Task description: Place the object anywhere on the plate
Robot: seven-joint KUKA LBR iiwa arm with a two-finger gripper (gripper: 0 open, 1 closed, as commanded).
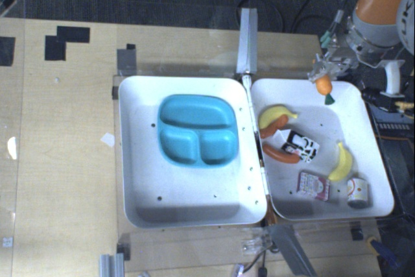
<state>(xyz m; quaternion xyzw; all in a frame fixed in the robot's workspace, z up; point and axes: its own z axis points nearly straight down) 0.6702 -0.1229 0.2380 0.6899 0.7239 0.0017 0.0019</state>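
Grey arm point(379, 36), broad orange band above wrist, dark cables by metal gripper point(326, 69).

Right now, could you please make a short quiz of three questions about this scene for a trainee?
1. True or false: the blue plate lies in the left bin.
2. What hangs at the gripper?
A. a banana
B. a small orange carrot
C. a can
3. How many yellow bananas lie in the right bin?

Key
1. True. It has three compartments.
2. B. The carrot hangs at the fingers above the right bin's far rim.
3. Two: one banana near the divider, the other banana toward the right wall.
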